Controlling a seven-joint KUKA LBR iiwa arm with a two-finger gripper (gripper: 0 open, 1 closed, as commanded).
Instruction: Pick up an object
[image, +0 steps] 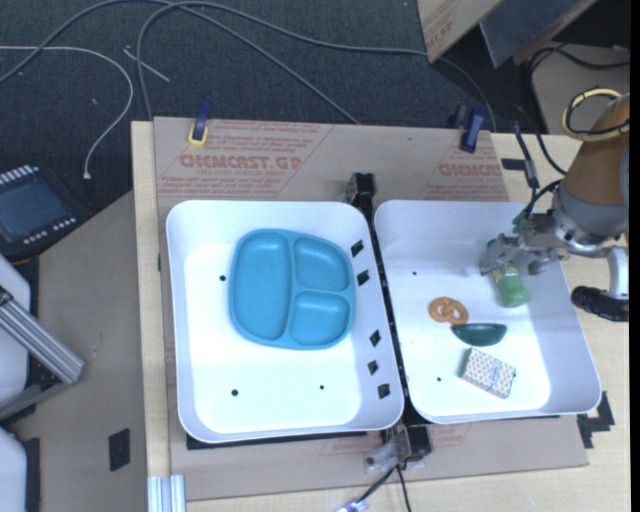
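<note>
The gripper hung directly over the upright green object in the right bin; whether it gripped anything I could not tell.

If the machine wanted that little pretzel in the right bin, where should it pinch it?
Probably from straight above, pinching across the outer edges of the pretzel. It lies flat on the floor of the right bin, so no side gives a better hold. The dark green piece lies close beside it, so closing from the other sides seems safer.
</note>
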